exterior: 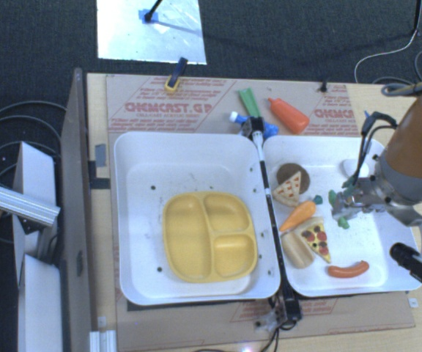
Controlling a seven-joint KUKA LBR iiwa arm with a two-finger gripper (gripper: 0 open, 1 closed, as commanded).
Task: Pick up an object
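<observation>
Right white bin [372, 288]: carrot [299, 215] lying slantwise, tip toward lower left; fingers [343, 205] beside it, spread indiscernible.

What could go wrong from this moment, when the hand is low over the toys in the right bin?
1. The hand is near a small green piece, which may slip away instead of being gripped.
2. The carrot, pizza slice and bun lie close together, so a grasp there may push neighbours.
3. The sausage lies near the right bin's front wall, leaving little room.
</observation>
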